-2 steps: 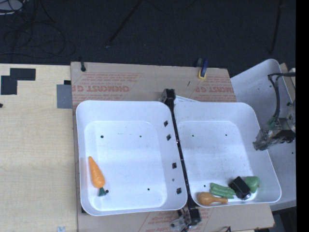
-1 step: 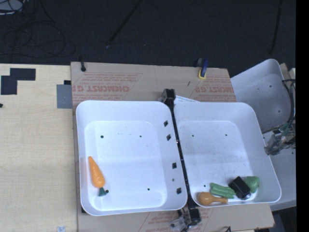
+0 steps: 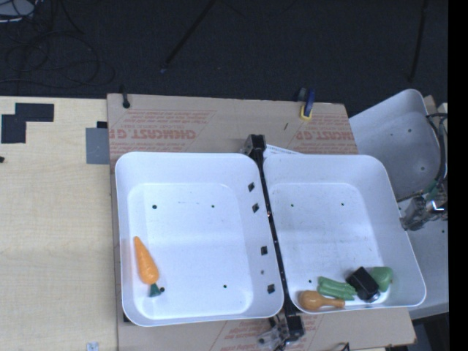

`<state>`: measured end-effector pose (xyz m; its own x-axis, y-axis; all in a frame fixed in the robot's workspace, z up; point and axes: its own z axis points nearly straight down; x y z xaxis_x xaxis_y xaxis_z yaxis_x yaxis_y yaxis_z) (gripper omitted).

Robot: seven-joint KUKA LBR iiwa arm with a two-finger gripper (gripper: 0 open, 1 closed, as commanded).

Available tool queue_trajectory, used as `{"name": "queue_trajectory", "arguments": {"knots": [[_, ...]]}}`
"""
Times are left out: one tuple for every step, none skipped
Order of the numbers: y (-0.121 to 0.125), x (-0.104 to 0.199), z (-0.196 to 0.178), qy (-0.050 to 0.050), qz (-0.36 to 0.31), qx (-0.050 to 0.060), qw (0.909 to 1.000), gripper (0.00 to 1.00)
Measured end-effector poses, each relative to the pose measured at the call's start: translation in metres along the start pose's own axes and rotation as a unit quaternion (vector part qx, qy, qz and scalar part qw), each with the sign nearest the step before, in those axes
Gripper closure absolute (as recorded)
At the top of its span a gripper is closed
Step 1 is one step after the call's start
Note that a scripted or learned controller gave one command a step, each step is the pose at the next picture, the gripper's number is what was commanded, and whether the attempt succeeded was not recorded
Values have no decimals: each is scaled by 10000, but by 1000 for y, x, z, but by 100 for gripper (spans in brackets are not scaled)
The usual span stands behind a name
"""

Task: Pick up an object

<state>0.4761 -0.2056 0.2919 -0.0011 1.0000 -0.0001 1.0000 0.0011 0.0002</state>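
An orange carrot point(image 3: 145, 261) is seen by the left bin's point(image 3: 183, 165) near left edge with much open room, four small things are bunched at the right bin's point(image 3: 329, 168) near edge, and the tool's state cannot be told.

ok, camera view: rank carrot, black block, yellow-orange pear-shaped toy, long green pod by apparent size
1. Carrot, left bin, longest.
2. Yellow-orange pear-shaped toy and long green pod, right bin, look about alike; the pod is partly hidden by the block, so no ranking between them.
3. Black block, smallest.
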Motion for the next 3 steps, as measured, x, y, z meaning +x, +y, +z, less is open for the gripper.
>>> {"name": "queue_trajectory", "arguments": {"knots": [[4,17,4,8,-3,14,10000,100],[-1,-9,9,2,17,19,10000,100],[-1,-8,2,1,4,7,10000,100]]}}
